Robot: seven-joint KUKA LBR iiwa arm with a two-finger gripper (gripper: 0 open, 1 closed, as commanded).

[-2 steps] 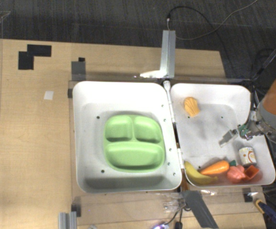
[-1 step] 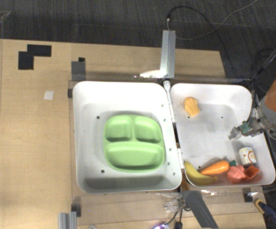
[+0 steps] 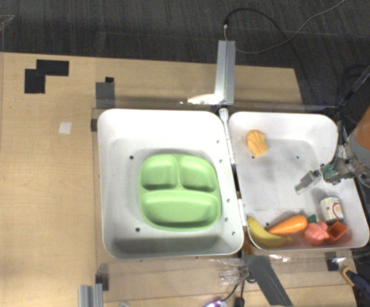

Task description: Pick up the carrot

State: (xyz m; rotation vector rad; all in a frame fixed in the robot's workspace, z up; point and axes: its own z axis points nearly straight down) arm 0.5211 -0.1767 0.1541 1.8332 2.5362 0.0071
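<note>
Along the bench sit two shallow white bins side by side. At nine o'clock from the divider, the left bin [image 3: 114, 171] holds a green divided plate [image 3: 179, 190] lying flat near its middle, two small compartments at its twelve o'clock side and one long one at six.

At three o'clock, the right bin [image 3: 287, 126] holds several items. A small yellow ridged piece [image 3: 257, 142] lies toward the bin's eleven o'clock corner, well apart from the rest. Along the six o'clock wall lie a banana [image 3: 265, 233], the carrot [image 3: 289, 224], a reddish-pink item [image 3: 315, 233] with an orange-red piece [image 3: 337, 230] beside it, and a small can [image 3: 331, 208] just above those at roughly four o'clock.

The carrot rests against the banana's upper edge, its long axis running nearly nine to three with a slight rise toward three. Its pointed tip faces nine o'clock; its green stub end faces three, close to the reddish-pink item.

The gripper [image 3: 308, 181] hangs over bare bin floor at two o'clock from the carrot, apart from it. How far its jaws are parted cannot be told, and nothing shows between them.
</note>
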